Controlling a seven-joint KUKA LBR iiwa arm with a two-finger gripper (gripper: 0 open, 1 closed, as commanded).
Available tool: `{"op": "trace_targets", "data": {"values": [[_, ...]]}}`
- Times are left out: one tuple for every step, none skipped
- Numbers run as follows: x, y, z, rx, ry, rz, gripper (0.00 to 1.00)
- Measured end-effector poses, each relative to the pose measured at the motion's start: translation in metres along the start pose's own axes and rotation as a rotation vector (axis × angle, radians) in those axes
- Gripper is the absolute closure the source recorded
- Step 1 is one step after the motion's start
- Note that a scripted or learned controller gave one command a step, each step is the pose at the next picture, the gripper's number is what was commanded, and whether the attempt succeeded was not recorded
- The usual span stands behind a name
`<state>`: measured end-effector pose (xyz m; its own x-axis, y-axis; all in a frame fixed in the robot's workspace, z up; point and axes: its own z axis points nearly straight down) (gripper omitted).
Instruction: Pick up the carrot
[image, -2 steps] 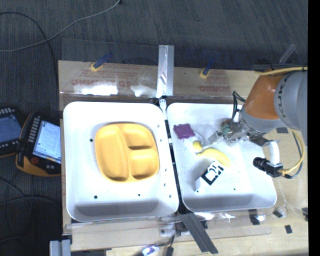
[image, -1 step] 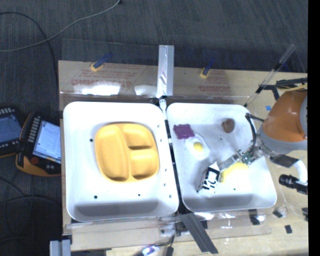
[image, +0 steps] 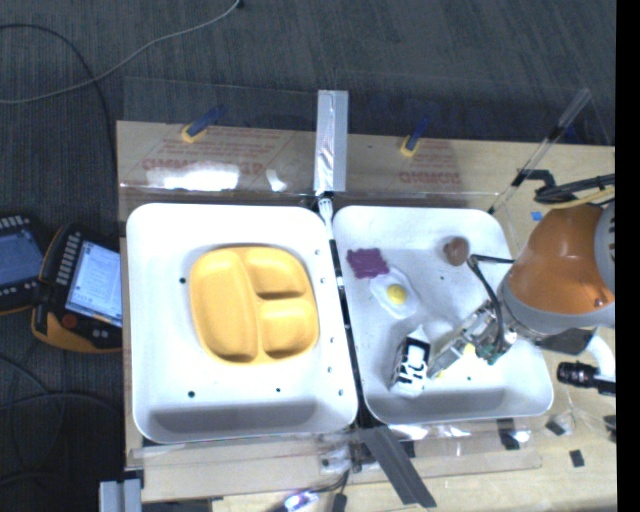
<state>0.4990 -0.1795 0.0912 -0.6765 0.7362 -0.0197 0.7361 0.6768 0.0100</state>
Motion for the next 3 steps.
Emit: {"op": "trace_targets", "data": {"values": [[-0.039, -0.016, 0.002, -0.005, 0.013, -0.362, 0.0], [-0.023, -0.039, -0.045, 0.001, 0.022, -0.605, 0.0], [-0.024, -0.023, 0.002, 0.003, 0.018, -0.822, 0.0]]}}
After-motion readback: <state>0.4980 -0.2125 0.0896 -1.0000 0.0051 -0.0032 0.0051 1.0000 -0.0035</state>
